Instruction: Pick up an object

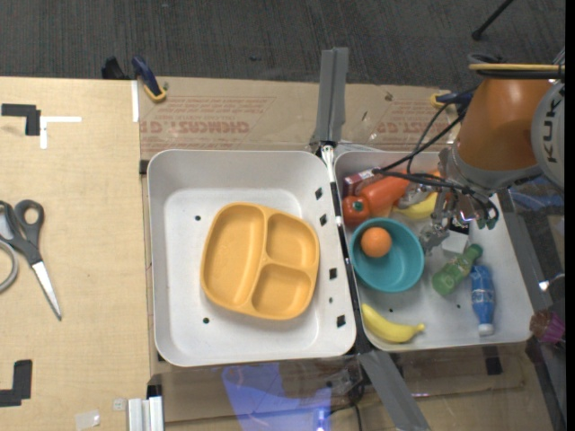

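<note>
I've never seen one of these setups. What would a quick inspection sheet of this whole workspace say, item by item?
Surface: two shallow white bins side by side on a wooden bench.
Job's things: right bin holds teal bowl with orange ball, two yellow bananas, green bottle, blue bottle, red-orange carrot toy.
Clutter: yellow divided plate in left bin; scissors on bench.
Grippers: pincer low over right bin.
Cables: black cables by arm.
Surroundings: dark floor.

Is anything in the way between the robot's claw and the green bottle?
Nothing visible sits between them. The end effector hangs just above the green bottle in the right bin. The teal bowl sits to the left of the bottle and the blue bottle lies close on its right.
</note>
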Robot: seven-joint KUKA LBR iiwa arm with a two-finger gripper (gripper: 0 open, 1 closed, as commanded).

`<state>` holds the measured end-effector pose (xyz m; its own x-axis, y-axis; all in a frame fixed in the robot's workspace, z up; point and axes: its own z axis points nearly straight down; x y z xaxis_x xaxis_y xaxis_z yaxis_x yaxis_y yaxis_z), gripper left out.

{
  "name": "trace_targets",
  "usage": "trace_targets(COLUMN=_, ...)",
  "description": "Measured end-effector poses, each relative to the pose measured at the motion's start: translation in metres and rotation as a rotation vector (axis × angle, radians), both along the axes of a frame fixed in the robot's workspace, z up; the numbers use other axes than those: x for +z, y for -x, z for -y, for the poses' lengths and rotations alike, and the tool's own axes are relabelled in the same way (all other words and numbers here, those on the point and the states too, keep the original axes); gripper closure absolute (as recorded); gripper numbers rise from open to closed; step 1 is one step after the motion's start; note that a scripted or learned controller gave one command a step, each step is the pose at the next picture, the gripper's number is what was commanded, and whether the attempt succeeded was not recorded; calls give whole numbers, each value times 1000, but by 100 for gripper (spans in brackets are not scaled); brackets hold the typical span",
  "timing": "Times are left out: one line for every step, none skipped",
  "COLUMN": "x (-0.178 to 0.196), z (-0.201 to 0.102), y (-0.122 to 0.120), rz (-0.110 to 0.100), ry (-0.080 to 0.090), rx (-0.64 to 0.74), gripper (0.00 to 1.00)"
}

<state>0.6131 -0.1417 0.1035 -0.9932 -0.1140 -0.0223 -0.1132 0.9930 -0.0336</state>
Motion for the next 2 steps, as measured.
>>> trace_targets(x=-9, z=-35, y=-22, rz=-18, ry=-29, rx=-59, gripper=0)
trace_targets(x=-6, z=5, y=68, rz=-5, ry=-18, rx=-95, gripper=0)
